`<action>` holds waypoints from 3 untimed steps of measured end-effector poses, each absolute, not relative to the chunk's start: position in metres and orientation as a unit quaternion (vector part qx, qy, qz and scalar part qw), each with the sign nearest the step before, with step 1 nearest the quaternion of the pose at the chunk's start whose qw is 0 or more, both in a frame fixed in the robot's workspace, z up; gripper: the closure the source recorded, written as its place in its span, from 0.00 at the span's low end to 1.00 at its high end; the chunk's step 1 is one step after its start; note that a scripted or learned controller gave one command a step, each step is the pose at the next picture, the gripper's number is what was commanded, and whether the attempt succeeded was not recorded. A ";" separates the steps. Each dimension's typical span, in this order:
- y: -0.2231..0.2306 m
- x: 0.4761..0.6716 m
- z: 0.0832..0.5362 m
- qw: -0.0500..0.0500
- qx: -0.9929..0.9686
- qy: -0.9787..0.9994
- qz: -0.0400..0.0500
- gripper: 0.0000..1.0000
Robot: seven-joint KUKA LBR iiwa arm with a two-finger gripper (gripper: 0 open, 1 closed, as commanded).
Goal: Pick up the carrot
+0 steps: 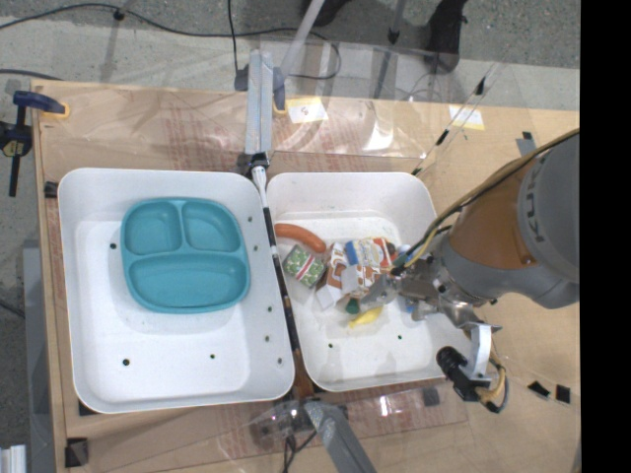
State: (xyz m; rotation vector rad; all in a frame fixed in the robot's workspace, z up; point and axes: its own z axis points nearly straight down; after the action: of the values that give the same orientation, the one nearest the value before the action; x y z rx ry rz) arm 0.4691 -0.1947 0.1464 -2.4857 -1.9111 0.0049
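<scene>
The carrot is a curved orange piece lying in the right bin, near its left wall and toward the back. My gripper is low in the same bin, to the right of the carrot and a little nearer the front. It sits among a pile of small packages, apart from the carrot. The grey arm with its orange band reaches in from the right.
A green packet, red-and-white cartons and a yellow piece lie between the carrot and the gripper. A teal divided plate sits in the left bin. A ridge separates the bins.
</scene>
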 end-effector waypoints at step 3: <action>-0.232 0.623 0.164 0.000 -0.824 -0.567 0.000 0.00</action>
State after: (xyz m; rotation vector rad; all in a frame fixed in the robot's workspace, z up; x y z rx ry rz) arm 0.6227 -0.2318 0.1642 -2.5871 -1.7820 0.0007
